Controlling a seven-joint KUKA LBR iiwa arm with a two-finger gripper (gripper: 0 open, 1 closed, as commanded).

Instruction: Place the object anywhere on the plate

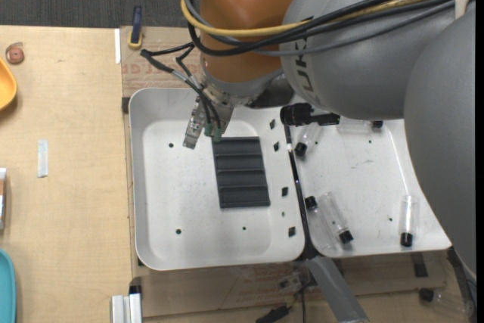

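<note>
On the far left, a pale wooden worktop [68, 185] is carrying an orange item [6, 91] at its edge and a small clear strip [42, 159]. Moving right, the left white bin [151, 238] is holding a dark ribbed plate [242, 172] lying flat near its middle. Just above the plate's upper left corner, the gripper [203, 125] is hanging from the orange-banded wrist [246, 19]; whether its fingers are apart or together cannot be told. Further right, the right bin [370, 155] is holding clear tubes with black caps: one [335, 218] near its lower left, another [407, 220] toward its right edge.
</note>
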